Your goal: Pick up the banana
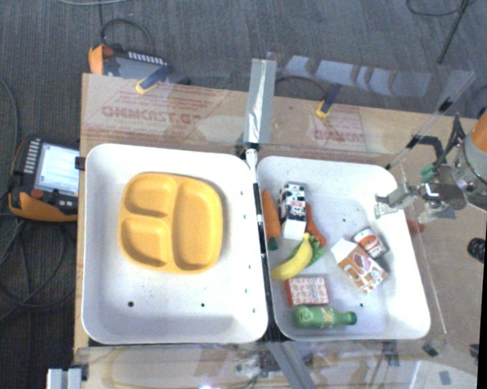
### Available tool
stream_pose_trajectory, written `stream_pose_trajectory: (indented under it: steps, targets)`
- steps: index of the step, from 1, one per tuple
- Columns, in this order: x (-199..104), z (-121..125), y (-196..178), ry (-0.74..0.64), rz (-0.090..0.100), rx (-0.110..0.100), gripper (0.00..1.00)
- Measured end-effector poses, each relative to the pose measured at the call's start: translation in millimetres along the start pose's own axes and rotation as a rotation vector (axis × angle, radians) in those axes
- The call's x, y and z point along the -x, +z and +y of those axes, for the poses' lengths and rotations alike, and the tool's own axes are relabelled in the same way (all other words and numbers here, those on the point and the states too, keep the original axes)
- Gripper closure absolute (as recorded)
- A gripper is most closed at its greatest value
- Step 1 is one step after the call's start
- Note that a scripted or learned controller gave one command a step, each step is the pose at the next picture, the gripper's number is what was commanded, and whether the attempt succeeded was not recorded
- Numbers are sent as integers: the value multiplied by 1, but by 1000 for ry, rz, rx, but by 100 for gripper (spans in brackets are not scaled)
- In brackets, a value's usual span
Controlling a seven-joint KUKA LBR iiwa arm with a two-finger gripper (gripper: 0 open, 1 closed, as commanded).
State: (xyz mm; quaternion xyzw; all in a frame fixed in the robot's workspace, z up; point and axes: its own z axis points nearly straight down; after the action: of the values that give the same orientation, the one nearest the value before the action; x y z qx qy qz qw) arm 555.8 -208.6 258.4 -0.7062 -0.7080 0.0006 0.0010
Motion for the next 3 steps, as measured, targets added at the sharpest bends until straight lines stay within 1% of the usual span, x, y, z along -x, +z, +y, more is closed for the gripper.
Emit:
stream_pose_trajectory:
  steps: [1,2,3]
  targets:
    - [-76,61,74,-261,1,1,0]
    - [-104,13,169,-277,-4,13,0]
    - [-103,14,157,-275,-8,18,100]
